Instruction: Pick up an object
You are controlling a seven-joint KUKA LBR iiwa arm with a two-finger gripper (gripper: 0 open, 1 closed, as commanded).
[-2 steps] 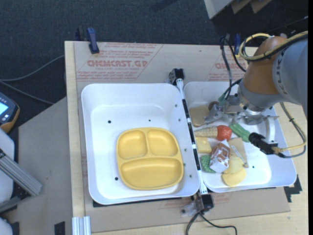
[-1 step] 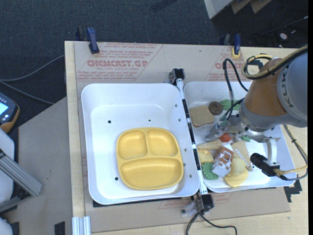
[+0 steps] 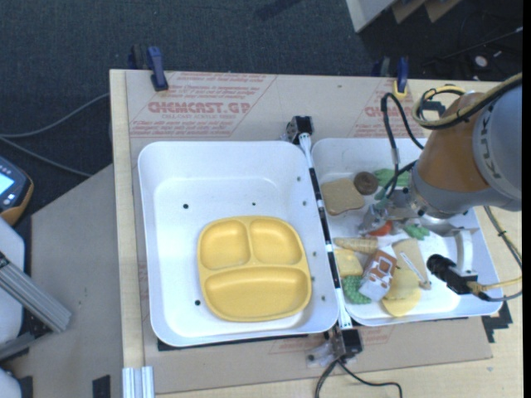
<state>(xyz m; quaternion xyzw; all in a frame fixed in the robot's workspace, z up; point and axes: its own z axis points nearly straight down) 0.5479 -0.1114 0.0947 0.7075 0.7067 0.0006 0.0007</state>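
Down in the right bin (image 3: 489,301), the pincer (image 3: 388,215) sits low among the toy food (image 3: 377,268), likely reaching for a piece; whether it is spread or pinching, I cannot tell. Flat tan, yellow, green and red pieces lie heaped around it, touching. Left of them, a yellow tray (image 3: 251,268) rests in the left bin (image 3: 166,181) on the bench (image 3: 207,98).

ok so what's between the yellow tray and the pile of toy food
In the camera view, bare white floor of the left bin, then the two bins' adjoining rims separate the yellow tray from the toy food.
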